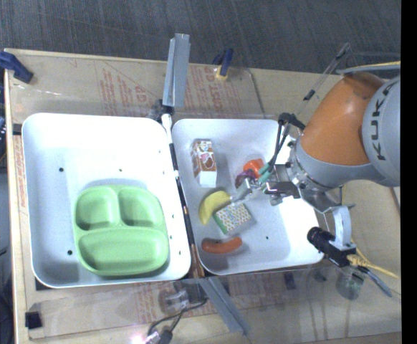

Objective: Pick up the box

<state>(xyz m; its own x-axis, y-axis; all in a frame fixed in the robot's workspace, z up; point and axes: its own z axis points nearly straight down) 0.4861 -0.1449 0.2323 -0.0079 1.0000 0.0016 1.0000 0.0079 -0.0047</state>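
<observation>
Camera view: dark ribbed carpet behind, tan bench [87, 77] with printed lines, blue clamps at its top edge. Two shallow white plastic bins, rounded corners, side by side with their rims touching along the centre.

Left bin [44, 156]: a green compartment tray [121, 230], glossy moulded plastic, three wells, sitting toward the lower right. Bare floor above and left of it.

Right bin [280, 235]: the box [203, 160], a small upright-printed carton, white with brown, lying flat near the top left, apart from the rest. Below it a yellow banana [213, 205], curved, touching a flat speckled green packet [233, 217]. A red-orange sausage-shaped item [221, 246] near the bottom rim. A small orange object [252, 168] just beside the claw.

Arm enters from the right, grey with orange band. Claw [243, 190] low over the bin centre, near the banana and packet; can't tell whether its fingers are apart or together. Box is clear of it, up and to the left. Open floor in the bin's lower right.
</observation>
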